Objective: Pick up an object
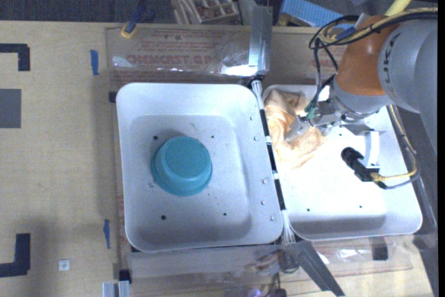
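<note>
From my station: gripper (304, 123) sits low in the right bin (348, 209), at its upper left part, right against the crumpled orange-and-cream cloth (290, 127). Its tip overlaps the cloth's right side in the overhead view, but the fingers are too small and dark against the fabric for me to read; I cannot tell whether they are spread, closed, or pinching any cloth. No fold shows clearly between them, so I log no hold.

Behind the gripper, the grey wrist and the orange band (361, 66) come in from the right, over the bin's upper right corner. Black cables (327, 35) loop off the wrist. A short black fitting with a yellow-tipped lead (361, 165) hangs below the wrist, over the white floor of the bin.

The cloth lies bunched along the right bin's left wall, touching or nearly touching the divider between bins.

Left bin (132, 108): one teal bowl (182, 165), upside down, left of the bin's middle, well apart from the cloth and the arm.

Beyond the bins: a clear plastic sheet or bag with red lettering (181, 59) lies along the bench above the left bin. Blue tape marks (94, 61) on the wooden bench top (49, 177) to the left.
</note>
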Tool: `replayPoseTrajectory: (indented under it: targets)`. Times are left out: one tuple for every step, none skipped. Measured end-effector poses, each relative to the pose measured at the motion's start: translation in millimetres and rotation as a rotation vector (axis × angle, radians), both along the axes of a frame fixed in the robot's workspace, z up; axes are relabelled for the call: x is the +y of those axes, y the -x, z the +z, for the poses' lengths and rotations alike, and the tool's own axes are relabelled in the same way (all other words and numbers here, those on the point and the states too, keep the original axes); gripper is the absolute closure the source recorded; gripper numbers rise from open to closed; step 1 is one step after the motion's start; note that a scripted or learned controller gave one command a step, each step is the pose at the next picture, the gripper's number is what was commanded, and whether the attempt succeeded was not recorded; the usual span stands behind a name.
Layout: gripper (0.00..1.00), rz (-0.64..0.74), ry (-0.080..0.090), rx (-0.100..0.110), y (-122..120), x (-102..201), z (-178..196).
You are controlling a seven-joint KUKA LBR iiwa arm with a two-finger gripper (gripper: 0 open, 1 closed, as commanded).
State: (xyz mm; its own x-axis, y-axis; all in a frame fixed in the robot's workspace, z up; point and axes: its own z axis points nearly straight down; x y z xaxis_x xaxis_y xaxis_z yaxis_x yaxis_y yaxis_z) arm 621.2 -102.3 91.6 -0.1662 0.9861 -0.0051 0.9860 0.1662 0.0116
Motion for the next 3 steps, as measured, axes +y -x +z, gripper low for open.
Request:
replayPoseTrajectory:
  targets:
    - [1.00, -0.003, -0.002, -0.007, -1.4, -0.2, 11.3]
    - [1.00, -0.007, -0.001, -0.010, -2.0, -2.3, 21.6]
    - [1.00, 0.050, -0.001, 0.011, -46.1, 41.3, 136.4]
